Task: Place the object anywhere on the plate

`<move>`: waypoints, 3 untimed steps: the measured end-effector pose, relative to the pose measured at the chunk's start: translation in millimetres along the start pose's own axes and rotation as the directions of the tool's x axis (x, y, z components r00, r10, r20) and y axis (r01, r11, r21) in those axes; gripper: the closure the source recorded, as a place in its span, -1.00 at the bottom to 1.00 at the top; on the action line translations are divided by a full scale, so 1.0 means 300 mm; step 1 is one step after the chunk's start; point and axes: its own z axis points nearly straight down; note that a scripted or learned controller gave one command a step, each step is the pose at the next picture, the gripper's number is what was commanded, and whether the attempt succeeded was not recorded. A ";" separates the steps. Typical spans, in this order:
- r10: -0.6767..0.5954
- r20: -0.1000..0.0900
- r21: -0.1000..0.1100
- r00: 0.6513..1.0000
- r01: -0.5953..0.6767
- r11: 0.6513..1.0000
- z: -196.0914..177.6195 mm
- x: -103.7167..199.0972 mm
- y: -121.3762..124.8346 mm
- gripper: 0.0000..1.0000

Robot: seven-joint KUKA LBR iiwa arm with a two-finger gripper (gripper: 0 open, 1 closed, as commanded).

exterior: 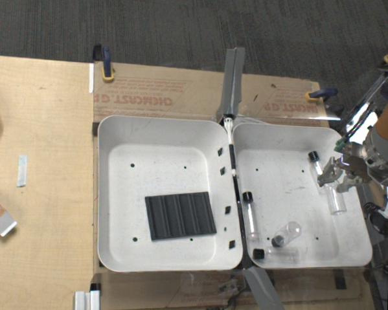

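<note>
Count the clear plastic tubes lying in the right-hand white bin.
4 that I can make out: one along the left wall, one near the front wall, one at the back right, one by the end effector. Clear plastic is faint; more may be hidden.

Single fixed cam, mounted high above the surface (47, 111), looking down at a slant. Far edge and dark floor sit at top of frame. Both white bins fit whole: left bin (117, 140), right bin (354, 253). Mid-range framing. Arm (376, 135) enters from the right edge.
</note>
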 end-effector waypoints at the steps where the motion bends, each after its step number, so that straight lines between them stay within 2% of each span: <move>1: 0.362 0.001 0.000 0.932 -0.362 0.932 -0.168 0.220 0.041 1.00; 2: 0.324 0.001 0.000 0.946 -0.324 0.946 -0.259 0.361 0.038 1.00; 3: 0.334 0.002 0.001 0.943 -0.334 0.943 -0.258 0.638 -0.060 1.00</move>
